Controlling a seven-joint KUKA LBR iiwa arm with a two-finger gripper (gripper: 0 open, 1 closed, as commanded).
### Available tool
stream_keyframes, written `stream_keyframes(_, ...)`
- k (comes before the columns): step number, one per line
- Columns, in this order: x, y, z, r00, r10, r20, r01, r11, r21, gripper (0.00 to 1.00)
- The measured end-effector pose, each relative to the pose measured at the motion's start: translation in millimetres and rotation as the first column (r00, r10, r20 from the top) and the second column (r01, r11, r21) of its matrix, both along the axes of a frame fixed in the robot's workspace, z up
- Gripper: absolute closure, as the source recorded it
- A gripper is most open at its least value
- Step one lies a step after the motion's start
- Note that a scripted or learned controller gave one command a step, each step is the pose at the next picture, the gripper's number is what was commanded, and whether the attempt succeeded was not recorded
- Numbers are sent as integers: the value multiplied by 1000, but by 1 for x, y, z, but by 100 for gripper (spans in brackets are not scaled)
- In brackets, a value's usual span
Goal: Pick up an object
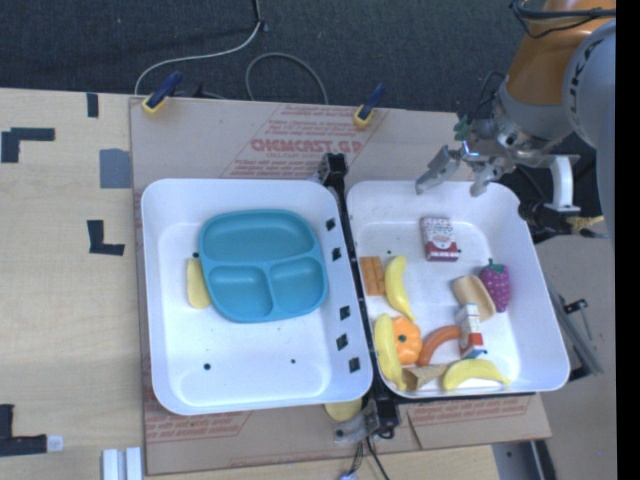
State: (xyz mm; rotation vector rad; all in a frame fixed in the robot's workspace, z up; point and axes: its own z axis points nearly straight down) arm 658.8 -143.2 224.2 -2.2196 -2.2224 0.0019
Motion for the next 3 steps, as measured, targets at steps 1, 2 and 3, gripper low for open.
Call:
stream_keyframes(1,-15,-4,-121,1000,1,10,-1,1000,-1,0)
stream_keyframes(2,-30,-43,-132,1000,2,21,-2,1000,-2,0)
stream_keyframes(3,-57,-83,-53,1000,-3,6,3,1000,-3,0)
